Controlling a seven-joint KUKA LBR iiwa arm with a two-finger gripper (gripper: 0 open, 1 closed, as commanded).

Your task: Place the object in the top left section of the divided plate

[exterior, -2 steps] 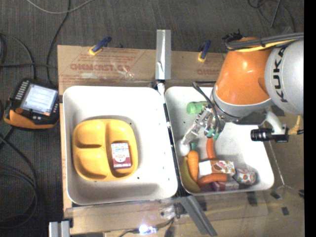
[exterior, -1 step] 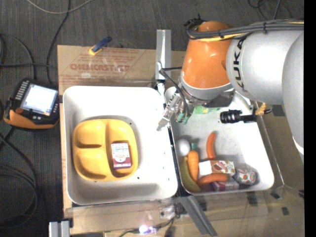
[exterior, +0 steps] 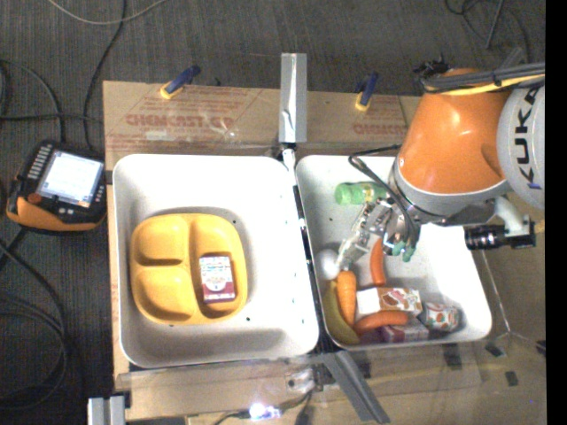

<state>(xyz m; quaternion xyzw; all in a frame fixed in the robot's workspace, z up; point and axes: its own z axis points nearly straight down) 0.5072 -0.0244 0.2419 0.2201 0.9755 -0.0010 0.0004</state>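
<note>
The divided plate (exterior: 177, 268) lies in the left bin (exterior: 124, 193), a packet (exterior: 217, 279) in its lower right section; the right bin (exterior: 474, 312) holds carrots (exterior: 345, 292) at frame's lower right.

A handheld control pendant (exterior: 58, 187) with a lit screen lay on dark carpet at far left. Two blue-and-yellow clamps (exterior: 180, 81) (exterior: 365, 93) gripped the cardboard sheet (exterior: 204, 118) beneath two white bins (exterior: 124, 237) (exterior: 474, 277).

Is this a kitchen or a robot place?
Most likely a robot lab, not a kitchen. A big orange and grey robot arm reaches over two white bins, a handheld control screen lies beside them, and cables trail across the floor.
</note>
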